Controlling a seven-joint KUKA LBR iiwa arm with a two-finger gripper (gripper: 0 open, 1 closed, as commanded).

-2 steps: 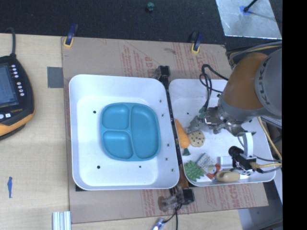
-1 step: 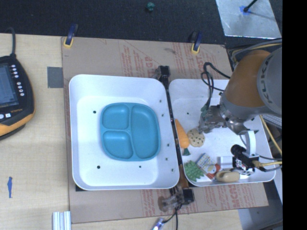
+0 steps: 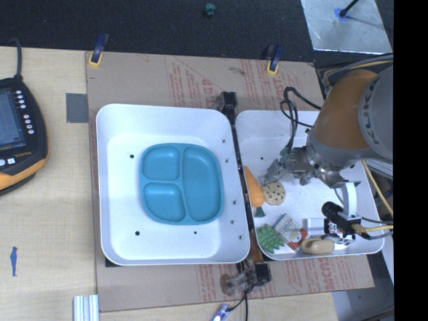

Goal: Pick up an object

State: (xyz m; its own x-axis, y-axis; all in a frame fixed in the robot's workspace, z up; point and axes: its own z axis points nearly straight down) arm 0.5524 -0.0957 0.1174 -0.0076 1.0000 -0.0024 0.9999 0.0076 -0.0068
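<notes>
My gripper (image 3: 286, 170) hangs low over the middle of the right bin (image 3: 267, 129), reaching in from the right. Just below and left of it lies a round speckled cookie (image 3: 273, 192). An orange carrot (image 3: 253, 187) rests against the bin's left wall, beside the cookie. Near the bin's front edge sit a green leafy piece (image 3: 269, 236), a small printed packet (image 3: 289, 227) and a tan bread roll (image 3: 317, 247). Nothing shows held in the gripper.
The left bin (image 3: 114, 179) holds a blue divided plate (image 3: 181, 183). A black and orange handheld pendant (image 3: 17, 136) lies on the bench at the far left. Clamps (image 3: 98, 49) pin the cardboard sheet under the bins.
</notes>
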